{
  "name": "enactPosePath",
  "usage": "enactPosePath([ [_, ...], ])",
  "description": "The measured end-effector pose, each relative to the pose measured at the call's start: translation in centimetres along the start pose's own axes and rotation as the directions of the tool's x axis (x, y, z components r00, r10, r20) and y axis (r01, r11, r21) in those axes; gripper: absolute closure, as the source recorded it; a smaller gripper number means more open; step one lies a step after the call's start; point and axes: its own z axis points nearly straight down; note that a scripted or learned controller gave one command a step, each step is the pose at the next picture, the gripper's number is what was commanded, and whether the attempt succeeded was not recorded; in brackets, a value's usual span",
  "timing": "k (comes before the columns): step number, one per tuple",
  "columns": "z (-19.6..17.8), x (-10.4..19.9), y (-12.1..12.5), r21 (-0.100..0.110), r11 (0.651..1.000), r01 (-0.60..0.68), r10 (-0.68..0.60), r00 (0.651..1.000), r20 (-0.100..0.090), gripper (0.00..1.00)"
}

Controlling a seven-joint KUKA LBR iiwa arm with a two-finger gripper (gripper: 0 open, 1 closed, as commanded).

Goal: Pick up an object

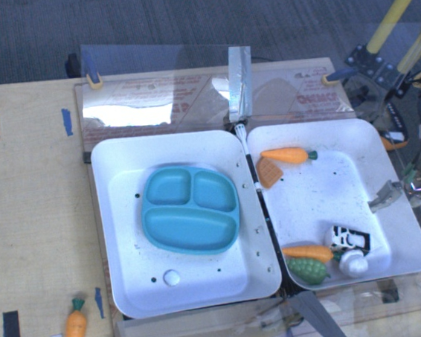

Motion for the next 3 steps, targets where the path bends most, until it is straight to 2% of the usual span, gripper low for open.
enactPosePath([
  [1,0.0,0.0,0.0,0.0,1.0,0.0,0.0,1.0,0.0,0.0],
  [2,1.2,8.0,5.8,-0.004,0.972,0.235,-0.235,0.972,0.003,0.0],
  [3,9.6,11.9,13.3,-0.009,0.931,0.364,-0.364,0.931,0.008,0.0],
])
